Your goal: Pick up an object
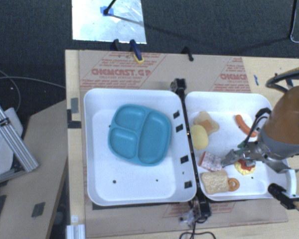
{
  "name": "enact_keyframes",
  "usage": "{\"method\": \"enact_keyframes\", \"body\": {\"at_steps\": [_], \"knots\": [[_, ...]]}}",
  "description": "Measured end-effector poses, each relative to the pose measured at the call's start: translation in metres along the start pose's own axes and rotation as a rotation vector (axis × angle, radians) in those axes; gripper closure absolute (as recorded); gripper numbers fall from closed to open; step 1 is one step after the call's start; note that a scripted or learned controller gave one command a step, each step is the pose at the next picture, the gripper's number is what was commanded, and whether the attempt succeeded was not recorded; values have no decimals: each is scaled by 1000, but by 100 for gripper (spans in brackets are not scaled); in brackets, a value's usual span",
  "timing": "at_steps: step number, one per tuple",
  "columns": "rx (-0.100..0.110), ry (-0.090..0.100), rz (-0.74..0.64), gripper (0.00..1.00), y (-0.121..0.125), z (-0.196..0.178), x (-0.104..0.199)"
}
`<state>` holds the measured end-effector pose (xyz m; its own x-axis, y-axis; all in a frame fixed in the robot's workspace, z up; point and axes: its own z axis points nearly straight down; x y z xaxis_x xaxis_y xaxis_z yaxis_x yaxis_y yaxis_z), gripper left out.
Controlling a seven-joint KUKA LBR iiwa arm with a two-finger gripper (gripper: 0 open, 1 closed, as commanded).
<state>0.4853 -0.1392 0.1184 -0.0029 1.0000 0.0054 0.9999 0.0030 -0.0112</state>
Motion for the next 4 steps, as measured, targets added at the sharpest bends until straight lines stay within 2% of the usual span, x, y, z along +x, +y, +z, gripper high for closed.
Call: {"method": "enact_keyframes", "body": {"at_steps": [1,2,3,4], "knots": [[-16,-6,-2,0,3,33,45],[-21,-3,-10,0,3,-71,126],[-13,-3,-9,0,3,-65,204],[-14,-4,-4,100,4,-75,200]]}}
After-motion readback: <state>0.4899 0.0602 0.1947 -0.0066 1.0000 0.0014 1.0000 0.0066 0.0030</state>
